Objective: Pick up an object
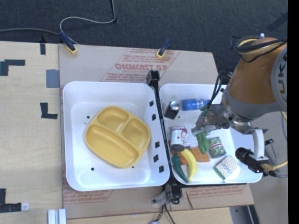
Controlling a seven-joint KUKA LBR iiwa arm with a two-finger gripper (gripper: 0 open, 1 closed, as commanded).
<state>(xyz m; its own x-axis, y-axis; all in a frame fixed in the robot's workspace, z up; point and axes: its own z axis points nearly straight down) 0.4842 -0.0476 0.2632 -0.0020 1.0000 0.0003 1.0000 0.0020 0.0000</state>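
Note:
My gripper (204, 126) hangs low over the middle of the right bin (243, 183), under the grey wrist. Just below it lies a green vegetable (203, 143), partly hidden by the gripper. A small can with a red and white label (179, 136) lies to its left. A blue bottle (193, 104) lies on its side to its upper left, with a dark round cap end (174, 107) beside it. Nothing can be seen held by the gripper.
A banana (189, 163), a green pepper (179, 167), an orange piece (202, 156), a green packet (216, 147) and a white and green box (227, 167) crowd the right bin's front. The left bin (74, 125) holds a yellow divided plate (117, 136).

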